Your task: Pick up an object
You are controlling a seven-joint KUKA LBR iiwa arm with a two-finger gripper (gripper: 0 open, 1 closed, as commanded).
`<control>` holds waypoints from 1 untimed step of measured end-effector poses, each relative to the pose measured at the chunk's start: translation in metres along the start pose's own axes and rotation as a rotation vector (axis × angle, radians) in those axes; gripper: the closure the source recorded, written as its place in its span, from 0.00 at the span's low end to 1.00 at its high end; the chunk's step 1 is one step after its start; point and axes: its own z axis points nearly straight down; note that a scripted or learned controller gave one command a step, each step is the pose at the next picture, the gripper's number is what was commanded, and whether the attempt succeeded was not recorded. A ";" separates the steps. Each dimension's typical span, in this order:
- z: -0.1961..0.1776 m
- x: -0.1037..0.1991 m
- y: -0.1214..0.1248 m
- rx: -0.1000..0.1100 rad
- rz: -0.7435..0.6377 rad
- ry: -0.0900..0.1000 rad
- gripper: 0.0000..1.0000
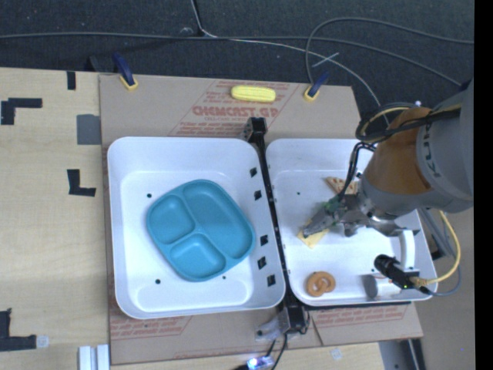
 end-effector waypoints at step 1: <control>-0.013 0.001 0.001 -0.004 -0.001 0.001 1.00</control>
